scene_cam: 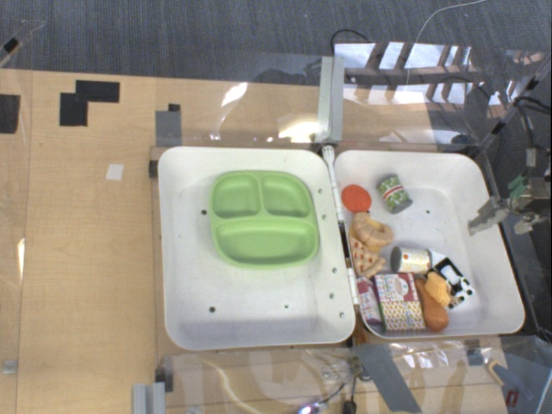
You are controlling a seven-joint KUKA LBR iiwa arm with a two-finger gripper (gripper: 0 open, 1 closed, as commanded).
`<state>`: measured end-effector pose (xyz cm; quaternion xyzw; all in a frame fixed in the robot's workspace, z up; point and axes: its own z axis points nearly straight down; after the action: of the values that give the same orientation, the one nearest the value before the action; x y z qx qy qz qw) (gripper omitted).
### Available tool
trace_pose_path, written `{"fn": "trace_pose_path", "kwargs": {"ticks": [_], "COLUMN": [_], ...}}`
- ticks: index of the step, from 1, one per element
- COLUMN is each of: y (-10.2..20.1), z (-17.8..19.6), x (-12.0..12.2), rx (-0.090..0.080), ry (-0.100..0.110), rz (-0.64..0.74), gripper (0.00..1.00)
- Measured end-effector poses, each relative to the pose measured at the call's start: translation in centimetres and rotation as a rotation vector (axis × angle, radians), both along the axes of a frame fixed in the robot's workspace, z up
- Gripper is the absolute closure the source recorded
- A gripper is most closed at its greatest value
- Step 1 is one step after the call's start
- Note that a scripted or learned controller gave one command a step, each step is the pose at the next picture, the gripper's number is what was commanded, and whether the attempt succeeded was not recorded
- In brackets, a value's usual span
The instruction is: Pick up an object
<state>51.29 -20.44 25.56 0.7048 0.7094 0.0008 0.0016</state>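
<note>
At the right bin's [483,175] outer edge, the gripper [504,212] hangs over the rim; whether it is open or closed cannot be told. Inside that bin, a green-patterned can [394,193] lies apart near the middle, an orange disc [356,198] beside it. Below crowd a pretzel-like toy [370,235], a small tin [412,259], a black-and-white toy [452,281], an orange piece [435,307] and a printed box [398,301], its writing too small to read. The left bin [181,257] holds a green divided plate [263,217].
</note>
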Motion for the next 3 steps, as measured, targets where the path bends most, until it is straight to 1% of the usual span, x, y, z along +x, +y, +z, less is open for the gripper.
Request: {"fn": "trace_pose_path", "kwargs": {"ticks": [1, 2, 3], "y": [5.2, 2.9, 0.7], "z": [-11.0, -11.2, -16.6], "x": [-1.1, -2.5, 3.4], "rx": [0.002, 0.001, -0.001], "ry": [0.003, 0.0, -0.011], "rz": [-0.08, -0.018, -0.212], "gripper": [0.0, 0.0, 0.0]}}
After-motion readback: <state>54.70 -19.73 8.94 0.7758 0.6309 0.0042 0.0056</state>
